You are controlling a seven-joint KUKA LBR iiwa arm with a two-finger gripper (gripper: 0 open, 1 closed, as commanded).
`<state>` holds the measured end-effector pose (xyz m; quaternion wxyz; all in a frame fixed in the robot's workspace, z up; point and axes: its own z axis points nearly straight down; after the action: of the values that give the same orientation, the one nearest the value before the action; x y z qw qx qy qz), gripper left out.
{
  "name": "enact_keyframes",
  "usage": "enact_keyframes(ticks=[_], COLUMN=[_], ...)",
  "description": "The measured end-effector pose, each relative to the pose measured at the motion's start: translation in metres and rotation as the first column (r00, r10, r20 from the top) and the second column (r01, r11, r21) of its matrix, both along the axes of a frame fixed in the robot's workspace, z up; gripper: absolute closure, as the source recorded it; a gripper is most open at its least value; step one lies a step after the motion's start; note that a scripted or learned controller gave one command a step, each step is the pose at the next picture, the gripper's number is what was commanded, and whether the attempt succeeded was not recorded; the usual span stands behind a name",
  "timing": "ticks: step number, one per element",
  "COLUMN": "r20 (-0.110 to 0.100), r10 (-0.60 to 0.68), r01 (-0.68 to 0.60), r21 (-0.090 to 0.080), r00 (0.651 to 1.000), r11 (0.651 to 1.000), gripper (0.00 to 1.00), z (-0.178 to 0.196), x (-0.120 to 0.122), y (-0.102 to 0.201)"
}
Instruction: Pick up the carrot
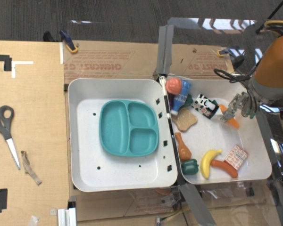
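The carrot [233,122] is a small orange piece lying in the right bin [254,145] near its far right side. One orange end shows below the gripper tip and a smaller bit of orange shows at its upper left. My gripper [231,112] is down in the bin directly over the carrot and covers its middle. I cannot tell whether the carrot is gripped or just lying under the tip. The arm with its orange band [273,65] comes in from the upper right.
The right bin also holds a black-and-white cow toy [206,106], a bread slice [185,120], a banana [207,162], a red sausage [224,167], a green pepper [189,165], a patterned card [236,156] and a blue and red toy [178,94]. A teal divided plate [129,127] lies in the left bin [80,140]. Scissors [7,131] rest on the bench.
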<state>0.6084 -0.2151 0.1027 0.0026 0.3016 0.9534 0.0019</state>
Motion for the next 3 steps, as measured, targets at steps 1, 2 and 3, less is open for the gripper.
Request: enact_keyframes(ticks=[1, 2, 3], r20=[-0.003, -0.007, -0.006], r10=[-0.247, -0.347, -0.346], r01=[0.247, 0.347, 0.346], r21=[-0.003, -0.002, -0.002], r00=[0.969, 0.938, 0.938], r11=[0.969, 0.938, 0.938], gripper=[1.0, 1.0, 0.0], z=[0.067, -0.011, -0.011], x=[0.004, -0.106, -0.106], y=[0.03, 0.004, 0.005])
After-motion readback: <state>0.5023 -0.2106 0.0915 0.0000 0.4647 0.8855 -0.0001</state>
